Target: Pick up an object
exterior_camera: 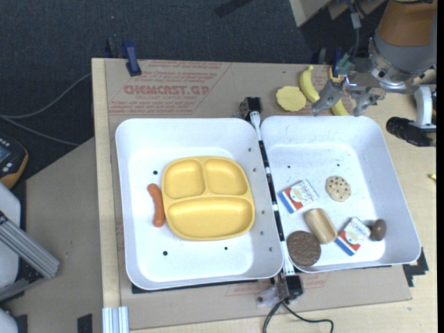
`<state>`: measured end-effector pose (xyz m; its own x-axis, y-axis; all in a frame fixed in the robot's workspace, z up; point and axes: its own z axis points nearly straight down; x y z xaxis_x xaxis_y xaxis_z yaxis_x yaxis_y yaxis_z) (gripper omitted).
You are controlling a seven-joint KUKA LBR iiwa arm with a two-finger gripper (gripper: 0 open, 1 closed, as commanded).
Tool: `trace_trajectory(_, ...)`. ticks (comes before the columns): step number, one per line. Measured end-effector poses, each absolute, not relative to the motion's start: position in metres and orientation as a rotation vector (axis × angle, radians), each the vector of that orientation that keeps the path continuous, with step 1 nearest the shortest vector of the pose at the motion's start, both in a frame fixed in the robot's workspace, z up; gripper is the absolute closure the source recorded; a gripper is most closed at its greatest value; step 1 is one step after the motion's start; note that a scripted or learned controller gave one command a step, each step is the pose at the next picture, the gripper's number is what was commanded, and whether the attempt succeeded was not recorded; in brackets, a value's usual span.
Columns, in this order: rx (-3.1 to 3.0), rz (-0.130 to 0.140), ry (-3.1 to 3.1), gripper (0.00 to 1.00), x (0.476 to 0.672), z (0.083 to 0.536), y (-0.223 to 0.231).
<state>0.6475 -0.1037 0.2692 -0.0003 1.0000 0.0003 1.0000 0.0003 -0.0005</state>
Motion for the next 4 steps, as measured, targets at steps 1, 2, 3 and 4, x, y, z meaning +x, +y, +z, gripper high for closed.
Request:
trace_trajectory(1, -2.213, 0.015, -2.211, 0.0, 0.635, 0.087, -0.1)
trace_trajectory(2, -2.22, 0.007, -2.212, 0.0, 0.572, 0.083, -0.11)
trace_trajectory(3, -2.219, 0.003, -2.217, 0.0, 0.546, 0.084, -0.104)
trace_trajectory(4, -2.22, 0.001, -2.218, 0.0, 0.541, 0.084, -0.105)
